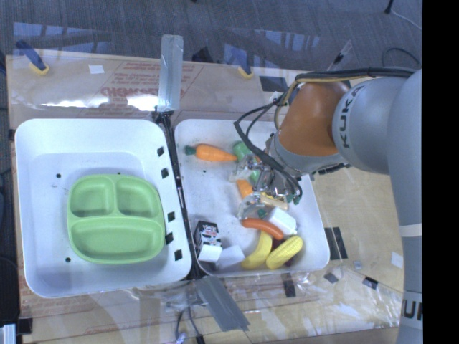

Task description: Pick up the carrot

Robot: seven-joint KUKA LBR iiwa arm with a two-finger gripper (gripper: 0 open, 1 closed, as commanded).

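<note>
Camera view: bench (358, 213) bears two white bins (29, 192).

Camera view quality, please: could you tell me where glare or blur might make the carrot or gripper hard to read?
Camera view: bright glare streaks the clear plastic sheet behind the left bin; the carrot is evenly lit and sharp; the gripper sits in wiring clutter under the arm's shadow, its shape unclear.

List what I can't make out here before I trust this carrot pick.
- Pincer, camera view: fingers lost among cables and clutter, open or shut unreadable.
- Small orange piece beside it: partly hidden by the pincer, identity unclear.
- Carrot: whole, lying apart from the pincer.
</note>
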